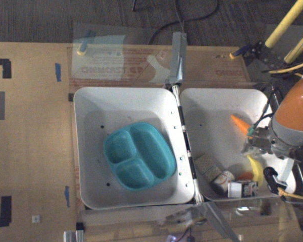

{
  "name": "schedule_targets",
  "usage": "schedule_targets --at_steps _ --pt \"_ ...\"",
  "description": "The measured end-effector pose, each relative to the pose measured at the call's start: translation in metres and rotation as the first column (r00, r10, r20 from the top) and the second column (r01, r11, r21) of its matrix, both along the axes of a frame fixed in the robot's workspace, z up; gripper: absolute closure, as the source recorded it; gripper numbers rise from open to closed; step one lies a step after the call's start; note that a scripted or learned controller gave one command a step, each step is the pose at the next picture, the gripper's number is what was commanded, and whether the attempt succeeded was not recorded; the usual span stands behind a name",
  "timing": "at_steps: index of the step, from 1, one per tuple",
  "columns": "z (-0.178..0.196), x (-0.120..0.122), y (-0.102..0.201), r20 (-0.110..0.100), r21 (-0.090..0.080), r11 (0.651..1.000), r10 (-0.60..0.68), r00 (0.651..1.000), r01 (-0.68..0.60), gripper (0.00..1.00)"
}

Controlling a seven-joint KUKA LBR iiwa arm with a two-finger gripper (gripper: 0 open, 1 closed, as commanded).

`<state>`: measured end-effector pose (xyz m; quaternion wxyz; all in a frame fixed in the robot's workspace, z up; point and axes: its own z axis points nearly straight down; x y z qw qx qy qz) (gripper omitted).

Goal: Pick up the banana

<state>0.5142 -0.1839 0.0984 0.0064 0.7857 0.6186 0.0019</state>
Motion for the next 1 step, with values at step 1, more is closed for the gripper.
schedule_targets --at_steps 1 --pt "-0.0001 -0.0001 0.0001 0.000 0.000 1.000 0.000 1.000 0.000 0.00"
